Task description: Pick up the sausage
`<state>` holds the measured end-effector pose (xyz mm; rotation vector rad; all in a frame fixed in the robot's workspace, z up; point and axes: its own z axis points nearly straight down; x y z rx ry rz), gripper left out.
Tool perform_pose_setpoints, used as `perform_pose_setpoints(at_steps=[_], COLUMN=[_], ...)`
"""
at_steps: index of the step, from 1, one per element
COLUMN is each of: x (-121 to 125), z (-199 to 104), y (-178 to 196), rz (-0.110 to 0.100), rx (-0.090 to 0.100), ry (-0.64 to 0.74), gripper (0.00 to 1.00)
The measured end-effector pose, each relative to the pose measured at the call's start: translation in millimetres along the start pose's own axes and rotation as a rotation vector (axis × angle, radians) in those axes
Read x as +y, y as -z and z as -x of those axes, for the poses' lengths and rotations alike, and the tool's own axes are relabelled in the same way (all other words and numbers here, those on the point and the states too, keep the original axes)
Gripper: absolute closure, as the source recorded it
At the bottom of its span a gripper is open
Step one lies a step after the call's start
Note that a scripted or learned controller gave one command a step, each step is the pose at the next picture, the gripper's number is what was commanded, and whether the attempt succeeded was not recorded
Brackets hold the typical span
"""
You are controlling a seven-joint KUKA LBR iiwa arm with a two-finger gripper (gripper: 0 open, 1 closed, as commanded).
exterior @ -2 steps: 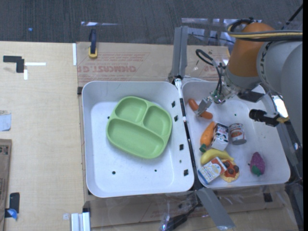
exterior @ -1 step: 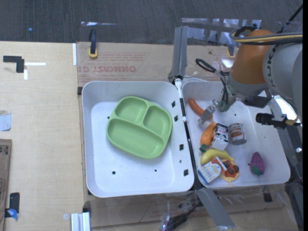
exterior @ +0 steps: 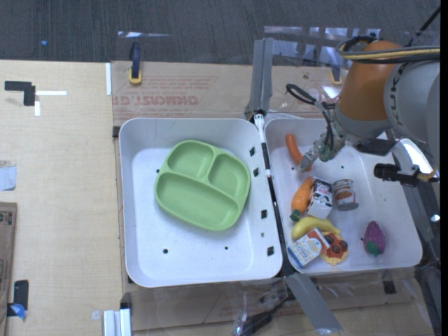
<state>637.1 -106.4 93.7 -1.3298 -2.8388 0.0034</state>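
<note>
The sausage (exterior: pixel 292 148), a short orange-red link, lies near the back left corner of the right bin (exterior: pixel 392 215), slanting toward the dividing wall. My gripper (exterior: pixel 311 159) hangs low right beside the sausage's near end, just to its right, with the orange-banded wrist (exterior: pixel 367 89) above and behind it. From this angle I can't make out any part of the sausage inside the gripper.
In front of the gripper lie a carrot (exterior: pixel 302 196), a small milk carton (exterior: pixel 321 199), a tin can (exterior: pixel 344 193), a banana (exterior: pixel 313 226), a white packet (exterior: pixel 304 252), a pizza slice (exterior: pixel 336 248) and a purple fruit (exterior: pixel 374 238). A green divided plate (exterior: pixel 203 184) sits in the left bin (exterior: pixel 140 243).
</note>
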Motion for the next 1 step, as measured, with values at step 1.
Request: perform_pose_setpoints(at_steps=[1], x=[56.7], z=[-53.4], y=[99.1], rz=[0.007], rx=[-0.008], ry=[0.117], gripper=[1.00])
